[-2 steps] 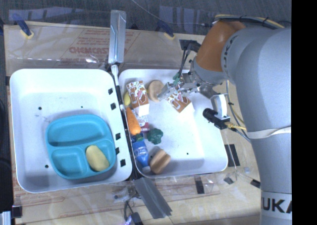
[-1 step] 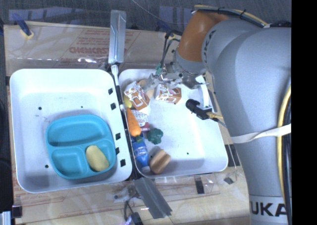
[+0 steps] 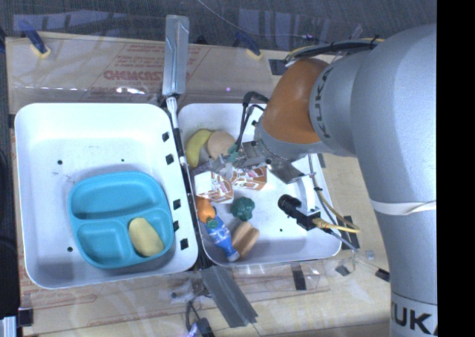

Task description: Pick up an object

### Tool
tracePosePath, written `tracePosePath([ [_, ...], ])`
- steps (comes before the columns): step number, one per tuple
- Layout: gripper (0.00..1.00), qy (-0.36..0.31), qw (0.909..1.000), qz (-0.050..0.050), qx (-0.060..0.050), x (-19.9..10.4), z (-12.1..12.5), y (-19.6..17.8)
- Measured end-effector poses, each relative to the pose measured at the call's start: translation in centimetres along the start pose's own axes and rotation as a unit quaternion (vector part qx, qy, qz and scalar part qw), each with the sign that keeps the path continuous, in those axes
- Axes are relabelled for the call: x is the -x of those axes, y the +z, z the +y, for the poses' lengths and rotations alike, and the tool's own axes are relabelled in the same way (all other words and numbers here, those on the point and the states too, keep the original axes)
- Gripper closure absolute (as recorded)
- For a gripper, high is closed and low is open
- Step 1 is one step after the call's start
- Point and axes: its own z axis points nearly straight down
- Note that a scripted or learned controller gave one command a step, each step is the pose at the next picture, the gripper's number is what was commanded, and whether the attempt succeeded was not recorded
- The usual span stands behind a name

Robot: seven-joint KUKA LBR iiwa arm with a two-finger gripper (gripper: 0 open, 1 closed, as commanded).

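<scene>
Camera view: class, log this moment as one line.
arm: over right bin | gripper: low, at snack packet | left bin: blue tray holding potato

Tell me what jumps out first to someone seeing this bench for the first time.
The big grey arm with its orange band dominates the right side, reaching down over the right bin. That bin is crowded along its left half with small items, among them a yellow banana, a green broccoli piece and a blue bottle. In the left bin sits a bright blue divided tray with a yellow potato-like object in its lower right compartment.
</scene>
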Motion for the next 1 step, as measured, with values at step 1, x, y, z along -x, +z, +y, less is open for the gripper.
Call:
tracePosePath([
  [1,0.00,-0.051,0.9987,-0.001,0.006,-0.37,-3.86,-0.15],
])
